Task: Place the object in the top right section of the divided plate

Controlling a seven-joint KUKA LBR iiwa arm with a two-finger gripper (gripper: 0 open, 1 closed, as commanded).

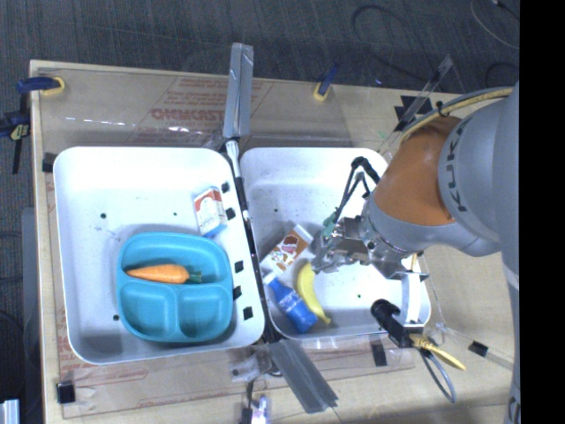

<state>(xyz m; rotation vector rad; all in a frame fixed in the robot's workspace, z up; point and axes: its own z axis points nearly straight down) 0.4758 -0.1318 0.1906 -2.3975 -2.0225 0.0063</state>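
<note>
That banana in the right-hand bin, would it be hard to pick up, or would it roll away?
The banana is curved and lies on its side, so it would probably rock or pivot rather than roll far. Its skin looks smooth, so it might slip in a light pinch. It leans against the blue item, which may shift when it is pulled.

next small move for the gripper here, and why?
Probably lower onto the banana: the gripper hovers just above it in the right bin, nothing visibly held. The divided plate in the left bin already has a carrot in its top section.
</note>
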